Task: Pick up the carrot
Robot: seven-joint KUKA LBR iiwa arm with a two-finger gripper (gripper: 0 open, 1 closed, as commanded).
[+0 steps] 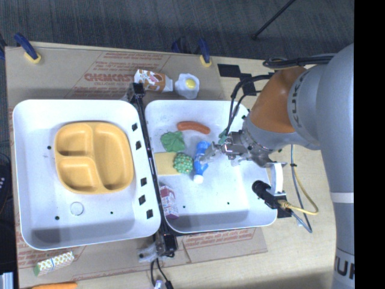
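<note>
The carrot (194, 127) lies in the right bin (240, 218), near its far wall, with its long axis running roughly left to right across the view. The gripper (212, 153) hangs over the middle of the same bin, just beside a blue bottle (201, 159), so the carrot sits a little up and left of it, apart from the fingers. I cannot tell how the gripper is set, since the wrist hides much of it, and nothing shows between its tips.

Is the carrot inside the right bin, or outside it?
Inside: the carrot lies flat on the right bin floor, near its far wall.
</note>
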